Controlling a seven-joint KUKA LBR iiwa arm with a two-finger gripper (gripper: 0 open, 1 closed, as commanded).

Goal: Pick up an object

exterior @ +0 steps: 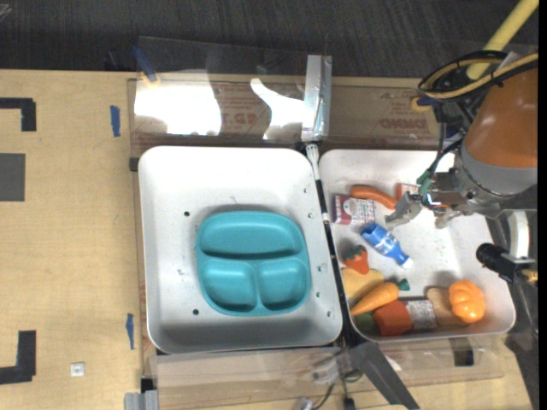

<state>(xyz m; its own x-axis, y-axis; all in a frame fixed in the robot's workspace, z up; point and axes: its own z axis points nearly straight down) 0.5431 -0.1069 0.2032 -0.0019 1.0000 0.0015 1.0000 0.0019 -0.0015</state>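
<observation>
Over the right white bin, the gripper is hovering with fingers apart, and should be centring on the blue bottle before descending.

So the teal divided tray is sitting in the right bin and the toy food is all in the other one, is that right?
Not quite. The camera view shows the teal divided tray in the left bin, not the right one. The toy food, such as the blue bottle and the small orange pumpkin, lies in the right bin, where the gripper is.
</observation>
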